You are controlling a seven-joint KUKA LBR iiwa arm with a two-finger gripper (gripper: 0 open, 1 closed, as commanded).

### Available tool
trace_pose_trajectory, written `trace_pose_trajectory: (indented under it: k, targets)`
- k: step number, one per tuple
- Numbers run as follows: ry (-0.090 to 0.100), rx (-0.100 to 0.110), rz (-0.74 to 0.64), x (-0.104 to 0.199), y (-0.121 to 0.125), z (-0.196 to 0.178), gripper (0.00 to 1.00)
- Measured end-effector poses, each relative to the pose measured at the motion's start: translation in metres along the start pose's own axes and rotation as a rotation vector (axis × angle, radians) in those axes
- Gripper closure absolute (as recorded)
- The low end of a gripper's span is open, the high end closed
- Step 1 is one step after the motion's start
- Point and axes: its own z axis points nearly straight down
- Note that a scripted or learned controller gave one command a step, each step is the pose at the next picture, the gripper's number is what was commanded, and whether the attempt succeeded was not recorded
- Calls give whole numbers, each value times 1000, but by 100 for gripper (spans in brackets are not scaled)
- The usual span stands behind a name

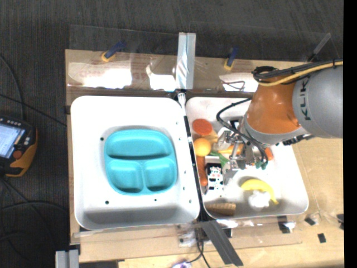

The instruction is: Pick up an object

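Note:
My gripper [239,156] hangs low over the middle of the right bin [293,190], under the orange wrist band. Several small objects crowd the bin's left side below and beside it: an orange fruit [202,146], a red-orange round piece [203,127], a black and white item [213,176] and something green [225,159] right at the gripper. A banana [260,187] lies just in front of the gripper, with a white lump [258,200] beside it. A brown piece [222,207] rests at the bin's front edge. The metal parts of the gripper blend with the clutter.
The left bin [89,149] holds a turquoise divided tray [140,159]. A clear upright divider [186,60] stands behind the bins. Cables run over the arm at the upper right. A handheld pendant [14,144] lies off the bench to the left.

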Motion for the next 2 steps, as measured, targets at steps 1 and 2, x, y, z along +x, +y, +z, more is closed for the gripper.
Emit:
trace_pose_trajectory:
  k: [1, 2]
  targets:
    - [11, -5, 11, -6, -3, 1, 0]
    - [0, 3, 106, 3, -3, 0, 0]
